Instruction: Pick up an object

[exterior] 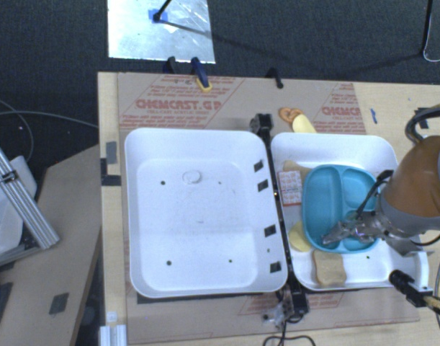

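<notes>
Over the right-hand shallow white bin (382, 148), the grey arm with its orange band (421, 186) reaches in from the right, so that its gripper (344, 233) hangs low above the near part of the blue divided plastic tray (335, 200). That tray lies in the middle of this bin and takes up most of its floor, which is likely why the other pieces are pushed to its borders: a tan sponge-like block (328, 268) just beside the tray's near end, a pale yellow rounded piece (299, 238) at the tray's left edge, and a red-and-white printed packet (289, 187) beside the tray's far-left corner. Whether the gripper is clenched or released I cannot tell; dark cabling crosses it. Nothing is visibly lifted, so the pick looks unfinished, the tray being the likeliest target.
</notes>
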### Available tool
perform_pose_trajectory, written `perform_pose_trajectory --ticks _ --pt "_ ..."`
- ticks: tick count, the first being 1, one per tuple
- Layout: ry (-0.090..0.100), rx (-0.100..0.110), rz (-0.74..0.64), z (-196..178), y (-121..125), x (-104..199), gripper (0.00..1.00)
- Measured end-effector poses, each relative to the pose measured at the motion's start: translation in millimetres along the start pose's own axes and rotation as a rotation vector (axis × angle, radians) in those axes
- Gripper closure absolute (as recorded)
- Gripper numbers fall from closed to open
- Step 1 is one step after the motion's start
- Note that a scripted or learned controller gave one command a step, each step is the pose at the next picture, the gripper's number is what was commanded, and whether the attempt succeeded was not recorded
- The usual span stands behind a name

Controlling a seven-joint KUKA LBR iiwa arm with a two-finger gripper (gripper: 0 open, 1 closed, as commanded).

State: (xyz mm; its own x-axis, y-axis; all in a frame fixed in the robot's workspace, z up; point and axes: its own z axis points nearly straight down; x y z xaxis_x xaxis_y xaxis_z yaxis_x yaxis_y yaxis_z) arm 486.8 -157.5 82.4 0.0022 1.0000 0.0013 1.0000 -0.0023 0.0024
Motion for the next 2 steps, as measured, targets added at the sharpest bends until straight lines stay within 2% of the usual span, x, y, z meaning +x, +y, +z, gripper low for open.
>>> perform_pose_trajectory --ticks 1,2 --pt "-0.003 -0.009 -0.003 -16.4 3.7 -0.3 1.0" --pt "-0.006 -0.004 -0.005 -105.4 26.1 103.1 1.0"
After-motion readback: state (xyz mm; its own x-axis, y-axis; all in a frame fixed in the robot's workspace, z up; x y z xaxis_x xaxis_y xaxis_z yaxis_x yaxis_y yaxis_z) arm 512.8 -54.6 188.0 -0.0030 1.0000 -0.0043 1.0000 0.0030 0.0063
